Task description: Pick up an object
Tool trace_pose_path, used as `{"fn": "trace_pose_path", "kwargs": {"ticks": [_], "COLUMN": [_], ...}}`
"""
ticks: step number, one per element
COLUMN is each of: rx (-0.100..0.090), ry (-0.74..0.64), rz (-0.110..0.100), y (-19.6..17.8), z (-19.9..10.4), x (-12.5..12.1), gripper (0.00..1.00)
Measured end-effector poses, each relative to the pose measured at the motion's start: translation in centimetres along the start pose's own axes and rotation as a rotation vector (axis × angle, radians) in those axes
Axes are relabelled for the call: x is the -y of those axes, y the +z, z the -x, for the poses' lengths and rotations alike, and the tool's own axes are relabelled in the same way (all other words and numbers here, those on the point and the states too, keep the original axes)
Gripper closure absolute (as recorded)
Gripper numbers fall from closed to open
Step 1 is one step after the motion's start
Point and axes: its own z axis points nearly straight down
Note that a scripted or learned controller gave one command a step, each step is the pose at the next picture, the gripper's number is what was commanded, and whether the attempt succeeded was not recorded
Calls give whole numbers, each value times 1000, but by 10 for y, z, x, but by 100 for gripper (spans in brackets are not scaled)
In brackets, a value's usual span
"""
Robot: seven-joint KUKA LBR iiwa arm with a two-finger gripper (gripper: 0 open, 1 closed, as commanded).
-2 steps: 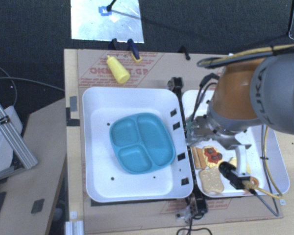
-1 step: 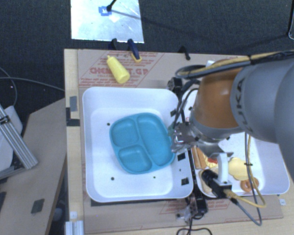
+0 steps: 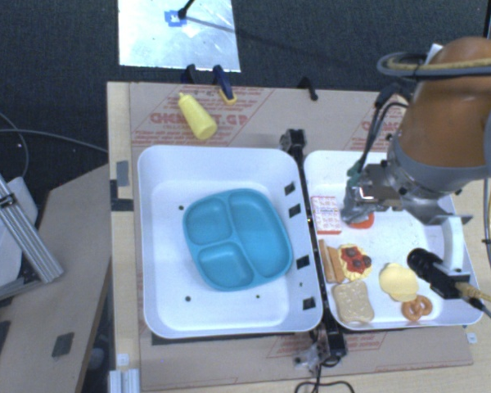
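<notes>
Worktop (image 3: 254, 105) carries 2 white bins side by side. Grey arm w/ orange band (image 3: 454, 113) comes in from the right, above the right bin's far half. Left bin (image 3: 159, 219) holds one item: blue divided plate (image 3: 237, 237), 3 compartments, lying flat approx. in the middle, turned at a slant. Right bin (image 3: 401, 236) holds the small pick items, all in its near half & left side. Hand (image 3: 358, 210) hangs over the right bin's left-centre, just right of the red-and-white packet (image 3: 325, 214); can't tell if it's wide or narrow, and nothing can be seen held in it. Yellow bottle (image 3: 196, 115) lies on its side on the worktop behind the left bin, outside both bins. Near the hand, toward the front: flat piece w/ red spots (image 3: 353, 259), then tan cracker (image 3: 353, 301) at the front-left corner. Yellow round piece (image 3: 398, 282) sits right of the cracker, w/ the pretzel (image 3: 416, 307) just beside it at the front edge.
</notes>
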Motion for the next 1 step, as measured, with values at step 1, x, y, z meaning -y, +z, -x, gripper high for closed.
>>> {"fn": "trace_pose_path", "kwargs": {"ticks": [1], "rx": [-1], "ry": [-9], "rz": [-14], "y": [28], "z": [-33], "x": [2], "gripper": [100]}}
